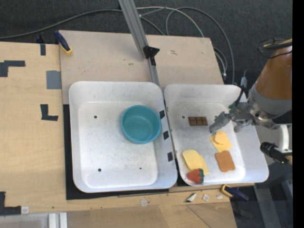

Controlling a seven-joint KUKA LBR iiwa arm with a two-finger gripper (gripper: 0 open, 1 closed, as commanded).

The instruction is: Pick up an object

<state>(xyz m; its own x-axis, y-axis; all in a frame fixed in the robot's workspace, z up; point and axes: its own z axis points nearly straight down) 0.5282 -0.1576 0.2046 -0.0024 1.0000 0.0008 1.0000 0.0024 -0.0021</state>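
Two white bins sit side by side on the counter (28, 127), so going left to right. Left bin (85, 175) has just a teal bowl (140, 123) in it, upright, sitting toward the bin's right side near the divider between the two.

Right bin (199, 96) is where the small stuff is. Near the middle there's a little brown chocolate-bar-looking piece (197, 121), lying flat, on its own. Down toward the front edge there's a pale yellow flat piece (194, 159), and touching its lower end is a red strawberry-type thing (195, 176) with a bit of green on it. To the right of those, a rounder yellow piece (221, 140), and just below it an orange-brown oblong piece (225, 161), close together but can't tell if they're actually touching.

The claw (223, 121) comes in from the right, hanging over the right bin just above the round yellow piece and to the right of the chocolate piece. Nothing is between its fingers, and honestly I can't tell from this angle whether it's spread or closed. The grey arm (273, 96) with the orange band sits over the bin's right rim.
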